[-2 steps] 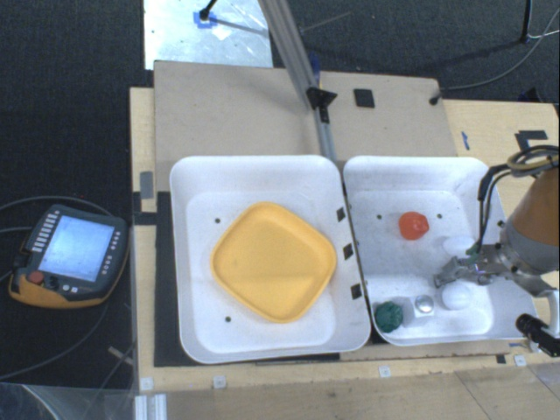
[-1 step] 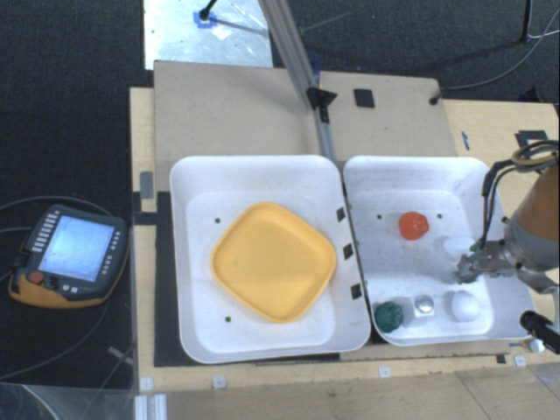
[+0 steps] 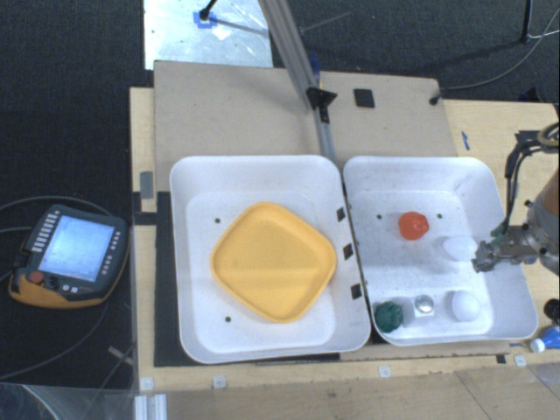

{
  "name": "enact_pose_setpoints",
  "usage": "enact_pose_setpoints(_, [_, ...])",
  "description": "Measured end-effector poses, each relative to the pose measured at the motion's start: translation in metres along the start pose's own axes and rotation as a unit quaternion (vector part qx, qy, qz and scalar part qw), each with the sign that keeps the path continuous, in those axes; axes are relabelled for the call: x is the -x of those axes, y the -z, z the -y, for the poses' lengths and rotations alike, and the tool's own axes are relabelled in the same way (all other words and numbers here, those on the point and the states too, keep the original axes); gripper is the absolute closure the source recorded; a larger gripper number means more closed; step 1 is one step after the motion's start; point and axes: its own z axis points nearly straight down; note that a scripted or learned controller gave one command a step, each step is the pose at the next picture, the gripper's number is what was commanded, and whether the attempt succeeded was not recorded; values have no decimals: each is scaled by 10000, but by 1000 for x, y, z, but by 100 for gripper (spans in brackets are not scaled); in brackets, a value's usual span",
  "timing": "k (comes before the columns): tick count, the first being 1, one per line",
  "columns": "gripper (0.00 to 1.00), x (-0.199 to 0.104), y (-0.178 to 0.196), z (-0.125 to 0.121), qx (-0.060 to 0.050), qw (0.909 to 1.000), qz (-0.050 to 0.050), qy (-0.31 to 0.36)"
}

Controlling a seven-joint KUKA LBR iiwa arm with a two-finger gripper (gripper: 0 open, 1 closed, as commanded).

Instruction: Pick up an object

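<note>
- Two bins sit side by side on the surface [image 3: 398,103], left bin [image 3: 188,322] touching right bin [image 3: 499,182].
- A plate [image 3: 274,261] lies in the left bin.
- In the right bin: a ball [image 3: 414,226] mid-bin, a cap [image 3: 456,248] to its right; along the front, a lump [image 3: 389,315], a small cylinder [image 3: 423,304], and a round object [image 3: 464,304], left to right.
- A handheld pendant [image 3: 68,254] lies on the floor, left of the surface.

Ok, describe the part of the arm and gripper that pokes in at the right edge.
The gripper is a small metallic grey piece with dark joints. Behind it the arm shows a tan-orange patch at the edge, with thin dark cables looping above from a grey fitting.
</note>
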Motion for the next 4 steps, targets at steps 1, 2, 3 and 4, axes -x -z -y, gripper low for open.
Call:
enact_pose_setpoints(1, [100, 0, 50, -1, -2, 10000, -1, 2])
enact_pose_setpoints(2, [100, -48, 46, 1, -25, 10000, -13, 18])
enact_pose_setpoints(3, [100, -96, 59, -4, -18, 10000, -14, 22])
enact_pose_setpoints(4, [100, -148, 53, -15, -25, 10000, -16, 24])
